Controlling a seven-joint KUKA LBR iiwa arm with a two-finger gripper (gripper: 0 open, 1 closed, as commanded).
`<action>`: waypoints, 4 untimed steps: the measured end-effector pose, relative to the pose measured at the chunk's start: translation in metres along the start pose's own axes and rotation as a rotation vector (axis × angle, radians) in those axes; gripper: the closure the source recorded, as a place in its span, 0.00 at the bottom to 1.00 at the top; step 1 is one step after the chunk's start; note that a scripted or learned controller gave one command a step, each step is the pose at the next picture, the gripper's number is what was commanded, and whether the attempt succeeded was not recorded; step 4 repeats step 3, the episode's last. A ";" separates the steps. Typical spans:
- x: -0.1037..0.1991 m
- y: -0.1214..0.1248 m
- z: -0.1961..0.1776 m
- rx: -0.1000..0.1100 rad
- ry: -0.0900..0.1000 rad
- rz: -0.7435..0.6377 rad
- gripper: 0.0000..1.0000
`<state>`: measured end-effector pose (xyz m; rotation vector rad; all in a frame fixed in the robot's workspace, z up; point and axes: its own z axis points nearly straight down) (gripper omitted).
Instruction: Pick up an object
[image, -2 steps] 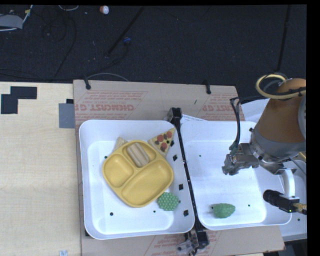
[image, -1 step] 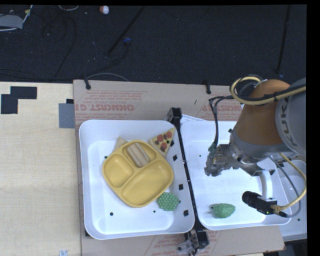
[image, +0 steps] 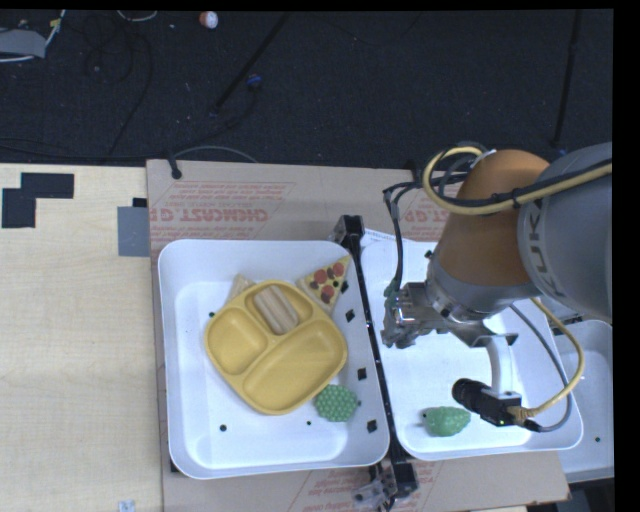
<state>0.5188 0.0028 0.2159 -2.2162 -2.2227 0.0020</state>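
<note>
Camera view: gripper (image: 404, 322) state unclear; green lump (image: 445, 421) near; yellow tray (image: 277, 349) in left bin (image: 185, 300)

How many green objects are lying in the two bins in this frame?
2. One bumpy green ball sits in the left bin, by the yellow plate's near edge. One green lump lies in the right bin, near its front. The arm may hide more.

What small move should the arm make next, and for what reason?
Probably shift the end effector toward the green object lying near the front of the right bin, then descend. The end effector hangs over the bin's left part, apart from that object, which is the nearest thing in that bin. This is only a judgement.
</note>
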 end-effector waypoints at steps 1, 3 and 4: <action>0.049 -0.012 -0.008 0.001 0.000 0.000 1.00; 0.095 -0.020 -0.001 0.003 -0.001 0.002 0.00; 0.095 -0.020 -0.001 0.003 -0.001 0.002 0.00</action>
